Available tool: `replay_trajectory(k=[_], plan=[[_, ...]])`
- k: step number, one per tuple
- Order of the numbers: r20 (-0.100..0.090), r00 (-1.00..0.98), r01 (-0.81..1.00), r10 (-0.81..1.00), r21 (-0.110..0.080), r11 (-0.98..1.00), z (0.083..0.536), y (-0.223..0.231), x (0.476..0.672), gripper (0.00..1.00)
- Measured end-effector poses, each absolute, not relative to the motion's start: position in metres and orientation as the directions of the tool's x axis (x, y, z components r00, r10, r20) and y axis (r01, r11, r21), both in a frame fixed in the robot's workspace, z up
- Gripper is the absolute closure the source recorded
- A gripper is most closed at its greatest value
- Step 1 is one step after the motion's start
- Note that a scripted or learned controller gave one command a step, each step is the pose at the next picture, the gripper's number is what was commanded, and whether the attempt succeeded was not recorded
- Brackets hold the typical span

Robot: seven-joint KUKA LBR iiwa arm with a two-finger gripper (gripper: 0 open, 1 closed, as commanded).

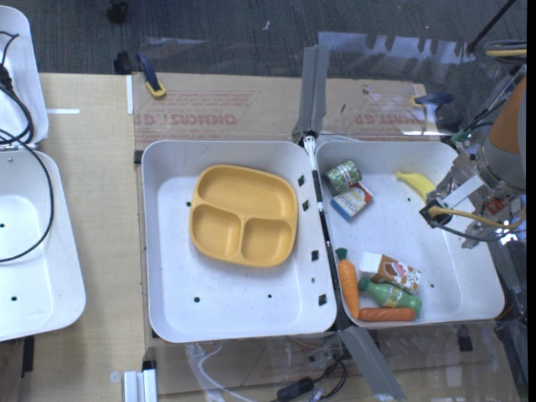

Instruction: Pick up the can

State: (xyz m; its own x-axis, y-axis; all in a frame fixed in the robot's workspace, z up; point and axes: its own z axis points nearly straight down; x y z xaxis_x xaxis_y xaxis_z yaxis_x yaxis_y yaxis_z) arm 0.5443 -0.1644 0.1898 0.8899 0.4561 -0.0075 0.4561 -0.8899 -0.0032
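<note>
Can (342, 175) lying on its side, left of banana (414, 182), long axis seemingly running left-right. Am hovering gripper (469, 193) right of banana, so can is sitting leftward beyond it. Grip opening: cannot tell.

grey arm (501, 171) with a broad orange band (511, 128) above the wrist, ending in a pale silvery gripper (452, 182).

The arm (511, 136) runs off the right edge; print on the can (342, 175) looks unreadably small.
</note>
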Motion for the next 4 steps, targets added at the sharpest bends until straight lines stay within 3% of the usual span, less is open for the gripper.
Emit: replay_trajectory(k=[1,2,3,4], plan=[[-0.007,0.904,0.427,0.427,-0.006,-0.904,0.087,-0.118,0.505,0.00],[-0.011,0.904,0.428,0.428,-0.006,-0.904,0.093,-0.120,0.506,1.00],[-0.014,0.904,0.428,0.428,-0.010,-0.904,0.092,-0.120,0.505,0.00],[-0.007,0.975,0.221,0.221,-0.002,-0.975,0.136,-0.157,0.583,0.00]])
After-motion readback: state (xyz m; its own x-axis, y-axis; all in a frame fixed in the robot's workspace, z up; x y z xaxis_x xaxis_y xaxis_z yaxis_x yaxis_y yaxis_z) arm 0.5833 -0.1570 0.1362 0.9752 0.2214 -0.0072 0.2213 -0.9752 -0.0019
